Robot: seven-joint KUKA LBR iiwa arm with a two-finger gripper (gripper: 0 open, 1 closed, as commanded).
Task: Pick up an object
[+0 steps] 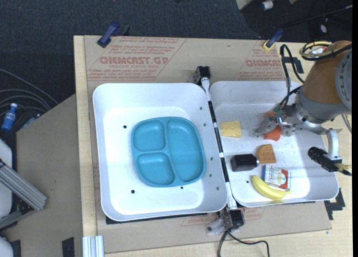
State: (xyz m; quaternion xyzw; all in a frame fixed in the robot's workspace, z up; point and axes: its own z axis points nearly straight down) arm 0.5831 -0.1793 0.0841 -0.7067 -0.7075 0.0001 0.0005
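Orange-red small object [273, 133] sits in the right white bin [313, 190], right under the metal two-finger gripper [276, 122]; can't tell whether anything's clamped. Nearby: yellow foam block [231, 129], brown wedge [266, 153], black box [244, 162], yellow banana [268, 189]. Blue divided plate [167, 151] lies in the left white bin [114, 190].

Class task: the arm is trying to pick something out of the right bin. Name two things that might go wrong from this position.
1. The gripper sits right over a small orange-red object; a slightly off closure may push it aside rather than grasp it.
2. The brown block and yellow block lie close by, so the fingers might bump them.
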